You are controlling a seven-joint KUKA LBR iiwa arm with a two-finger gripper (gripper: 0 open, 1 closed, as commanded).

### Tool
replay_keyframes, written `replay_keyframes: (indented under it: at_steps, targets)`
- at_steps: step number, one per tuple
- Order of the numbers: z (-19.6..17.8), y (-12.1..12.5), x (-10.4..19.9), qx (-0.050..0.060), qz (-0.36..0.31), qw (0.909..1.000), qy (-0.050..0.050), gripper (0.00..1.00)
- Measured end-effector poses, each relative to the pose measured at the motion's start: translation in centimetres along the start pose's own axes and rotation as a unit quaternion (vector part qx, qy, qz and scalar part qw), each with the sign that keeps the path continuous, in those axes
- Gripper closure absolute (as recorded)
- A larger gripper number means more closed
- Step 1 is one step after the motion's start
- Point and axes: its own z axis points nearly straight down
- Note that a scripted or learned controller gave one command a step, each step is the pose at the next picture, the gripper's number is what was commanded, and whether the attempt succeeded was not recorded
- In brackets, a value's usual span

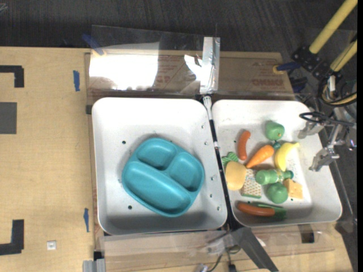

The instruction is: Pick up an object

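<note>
1. Claw [324, 149] first: the metal two-finger tool sits at the right rim of the right-hand shallow white bin [317, 208], and from where I stand I cannot tell how its tips are set. Nothing is between them that I can see.
2. Toy food is heaped in that bin, all of it to the claw's left. Nearest is the yellow plastic banana [283, 154], lying just beside the claw with its long axis running roughly up and down the bin.
3. Touching the banana on its far side is the orange plastic carrot [260, 155], slanted; beyond that a slim orange-red chilli [243, 144].
4. Up by the back wall sits a green rounded pepper [274, 130]. Lower down there is a green round fruit [277, 192], a yellow wedge [295, 190], and a red-and-green pepper [260, 209] lying along the front wall.
5. My read: no grasp yet. A short move leftward and down over the banana looks the simplest pick, though the carrot crowding it could get nudged.
6. Over in the left white bin [108, 129] rests a teal plastic divided plate [163, 176], well apart from the action.
</note>
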Motion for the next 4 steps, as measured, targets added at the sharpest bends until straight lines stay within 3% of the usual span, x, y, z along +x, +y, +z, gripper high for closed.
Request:
replay_keyframes:
  at_steps: [1, 2, 3, 4]
  targets:
    - [13.4, 3.6, 3.2, 0.001, -0.015, 0.9999, -0.004, 0.00]
    - [13.4, 8.1, -3.6, -0.001, -0.019, 0.9998, -0.002, 0.00]
    - [13.5, 11.0, -6.3, 0.001, -0.089, 0.9960, -0.004, 0.00]
    - [13.5, 1.3, -4.9, 0.002, -0.195, 0.9807, -0.003, 0.00]
